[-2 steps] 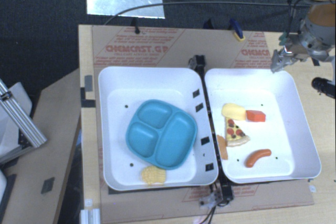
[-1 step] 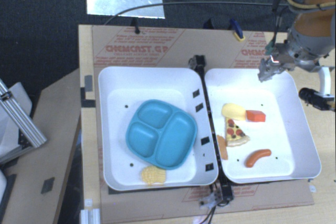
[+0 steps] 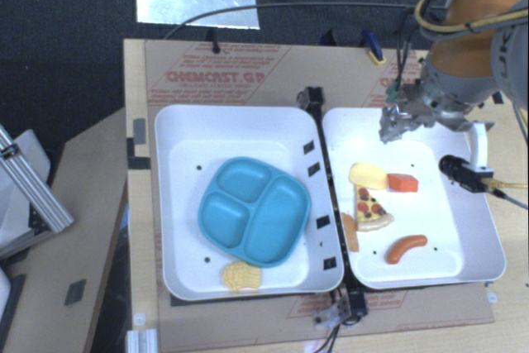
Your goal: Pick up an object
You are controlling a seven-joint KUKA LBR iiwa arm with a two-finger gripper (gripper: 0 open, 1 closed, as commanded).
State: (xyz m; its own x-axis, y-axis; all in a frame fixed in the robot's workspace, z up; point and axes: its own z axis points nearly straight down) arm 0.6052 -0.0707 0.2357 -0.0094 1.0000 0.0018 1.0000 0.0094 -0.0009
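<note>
- The gripper (image 3: 395, 126) is hanging over the far end of the right bin (image 3: 479, 260), beyond the pizza slice (image 3: 372, 209); whether it is released or clenched cannot be told from this angle, and nothing is showing beneath it.
- The pizza slice, taken here as landmark, is lying flat near the middle of the right bin — a thin wedge with red dots on a pale top, apparently moulded plastic, so probably light and stiff but too low for an easy pinch.
- Touching its far edge, a yellow piece (image 3: 368, 174) is presenting a smooth, rounded block; just right of that, an orange-red block (image 3: 402, 183) is offering flat parallel sides, likely the surest hold.
- To the near right of the pizza, a sausage (image 3: 407, 247) is lying on its side — glossy, cylindrical, probably slippery; a grasp across its middle seems best.
- Just left of the pizza, an orange stick (image 3: 350, 231) is resting against the bin's wall, leaving little finger room.
- Well left of the pizza, in the left bin (image 3: 178, 178), a blue plate (image 3: 254, 211) with three compartments is lying flat, with a bumpy yellow corn piece (image 3: 241, 276) at its near edge.
</note>
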